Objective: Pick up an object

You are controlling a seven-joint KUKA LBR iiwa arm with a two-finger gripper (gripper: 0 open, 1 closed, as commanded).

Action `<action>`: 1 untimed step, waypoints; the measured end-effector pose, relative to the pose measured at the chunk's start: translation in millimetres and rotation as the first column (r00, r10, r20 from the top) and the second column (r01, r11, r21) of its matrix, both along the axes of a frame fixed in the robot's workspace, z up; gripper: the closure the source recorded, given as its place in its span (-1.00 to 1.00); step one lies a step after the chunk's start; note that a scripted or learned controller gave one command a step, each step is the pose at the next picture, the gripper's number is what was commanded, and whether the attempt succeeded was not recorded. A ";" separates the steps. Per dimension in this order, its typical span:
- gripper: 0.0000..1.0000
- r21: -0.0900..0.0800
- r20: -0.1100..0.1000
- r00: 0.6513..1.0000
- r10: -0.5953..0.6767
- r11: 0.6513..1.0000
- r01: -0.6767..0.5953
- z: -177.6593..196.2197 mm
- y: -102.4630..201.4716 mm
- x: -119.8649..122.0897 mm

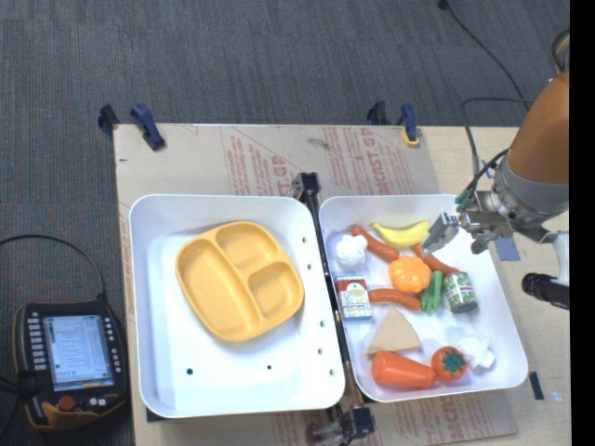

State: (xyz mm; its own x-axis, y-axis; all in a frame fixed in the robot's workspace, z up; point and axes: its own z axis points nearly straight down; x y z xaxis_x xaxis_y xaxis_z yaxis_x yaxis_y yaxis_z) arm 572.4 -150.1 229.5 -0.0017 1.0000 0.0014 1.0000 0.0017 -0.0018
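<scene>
Bottom clamp (342, 427) is cut off. Right bin (514, 337) holds one carrot (403, 370), one tomato (450, 363), three sausages (394, 297). Gripper (442, 232) hangs open, holding nothing; arm (544, 147) cropped.

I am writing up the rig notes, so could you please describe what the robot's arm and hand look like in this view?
The arm comes in from the right, with a broad orange band above a grey wrist section. Below that sits the hand, a compact assembly of grey and dark metal parts with a pale grey finger and a small blue piece on its underside. Thin dark cables run beside the wrist.
</scene>
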 end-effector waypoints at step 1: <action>-1.00 0.000 -0.001 1.000 -0.002 1.000 0.002 -142.4 -38.2 37.4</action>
